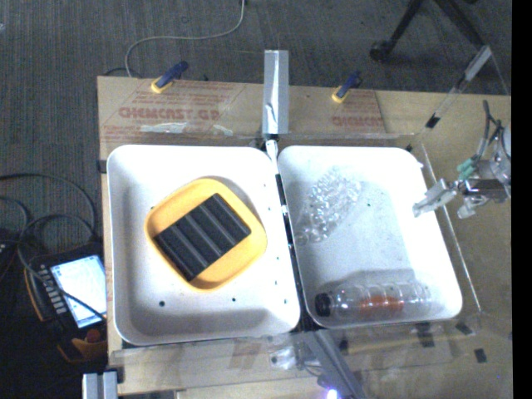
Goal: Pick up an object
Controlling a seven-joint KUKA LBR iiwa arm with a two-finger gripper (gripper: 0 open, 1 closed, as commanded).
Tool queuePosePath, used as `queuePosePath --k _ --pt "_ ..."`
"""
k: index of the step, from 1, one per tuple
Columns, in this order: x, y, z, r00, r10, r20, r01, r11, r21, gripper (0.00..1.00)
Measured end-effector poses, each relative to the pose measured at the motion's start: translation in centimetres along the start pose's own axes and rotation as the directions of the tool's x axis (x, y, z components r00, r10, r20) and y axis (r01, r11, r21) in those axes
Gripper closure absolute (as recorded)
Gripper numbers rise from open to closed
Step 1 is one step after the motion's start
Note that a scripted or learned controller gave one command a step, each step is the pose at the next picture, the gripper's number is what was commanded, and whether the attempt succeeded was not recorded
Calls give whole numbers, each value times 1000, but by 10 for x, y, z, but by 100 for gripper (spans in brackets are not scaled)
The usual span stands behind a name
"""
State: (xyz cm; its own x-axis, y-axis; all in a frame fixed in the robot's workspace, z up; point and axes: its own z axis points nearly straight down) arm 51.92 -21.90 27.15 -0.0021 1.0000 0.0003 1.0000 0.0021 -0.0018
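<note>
The gripper [453, 196] sits at the 3 o'clock edge of the view, over the right rim of the right bin [432, 248], with its pale metal fingers pointing toward 9 o'clock; whether they stand wide or narrow cannot be told at this size, and nothing is seen between them. It hangs apart from every object in the bins.

Right bin: a clear plastic bottle [374, 299] lies on its side along the wall at 6 o'clock, its dark cap toward 9 o'clock and an orange patch showing through its middle. A crumpled piece of clear plastic [328, 204] lies toward 11 o'clock of this bin, well apart from the bottle and near the wall shared with the neighbouring bin.

Left bin [133, 306]: a yellow tray [208, 233] with a black ribbed insert lies near the centre, turned at a slant, its long side running from 8 o'clock to 2 o'clock.

Surroundings: the bins stand side by side, touching, on a brown board [183, 110]. Two blue and yellow clamps [169, 76] grip the board's 12 o'clock edge. A metal post [275, 94] rises between the bins at 12 o'clock. A handheld control pad [71, 285] with a lit screen lies on the floor at 8 o'clock.
</note>
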Motion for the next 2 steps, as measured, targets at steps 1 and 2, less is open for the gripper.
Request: queuePosePath --k 1,2 --pt "78 39 71 998 -69 -1 69 998 0 0" --pt "78 39 71 998 -69 -1 69 998 0 0"
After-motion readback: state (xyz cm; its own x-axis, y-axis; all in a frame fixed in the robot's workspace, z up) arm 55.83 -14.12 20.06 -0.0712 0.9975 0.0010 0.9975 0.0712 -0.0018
